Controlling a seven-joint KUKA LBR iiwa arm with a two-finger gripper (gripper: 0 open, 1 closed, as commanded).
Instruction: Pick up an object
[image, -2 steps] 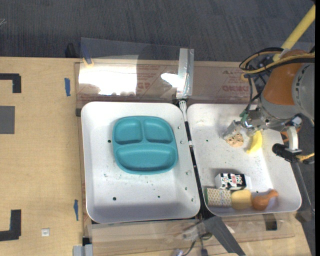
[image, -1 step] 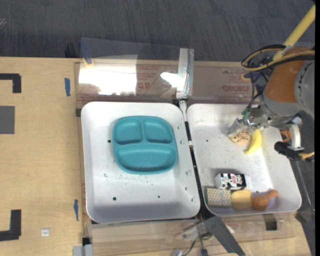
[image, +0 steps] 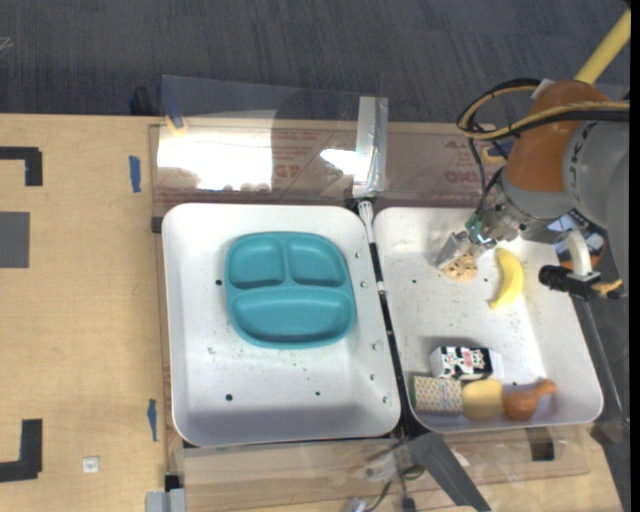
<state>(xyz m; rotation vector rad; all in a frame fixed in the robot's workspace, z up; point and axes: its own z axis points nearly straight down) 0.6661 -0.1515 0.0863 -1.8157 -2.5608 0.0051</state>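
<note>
The gripper (image: 462, 245) hangs low over the cookie (image: 461, 268) in the right bin (image: 560, 330) — I cannot tell how wide it is. Best go straight down, stay off the banana (image: 508, 278) just right — then squeeze gently.

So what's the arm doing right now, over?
Gripper low in right bin, over small tan item. Grasp unconfirmed. Banana close beside it.

We see a grey arm (image: 600, 165) with a broad orange band (image: 545, 150) above the wrist. Black and yellow cables (image: 500, 105) loop beside the band. The end effector (image: 478, 238) is small, metallic grey, with a touch of green near its base.
</note>
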